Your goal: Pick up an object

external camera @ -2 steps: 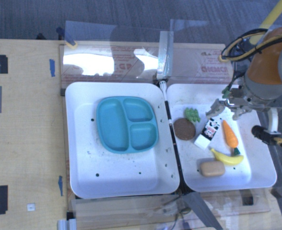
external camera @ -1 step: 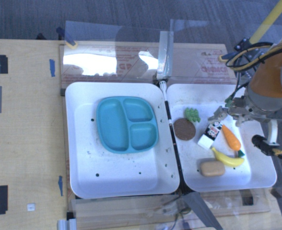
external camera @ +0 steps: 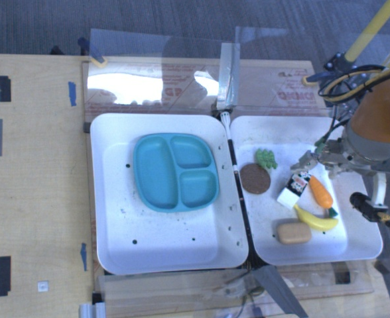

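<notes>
Nearest, a tan bun and yellow banana lie in the right bin. Next comes the carrot, then my gripper above it. I can't tell how it is set; it looks blurry. I might bump the white box and miss

We look down from one fixed camera above the bench, tilted so the far edge sits at the top. Both white bins fit in view: the left bin near the middle, the right bin toward our right edge.
</notes>
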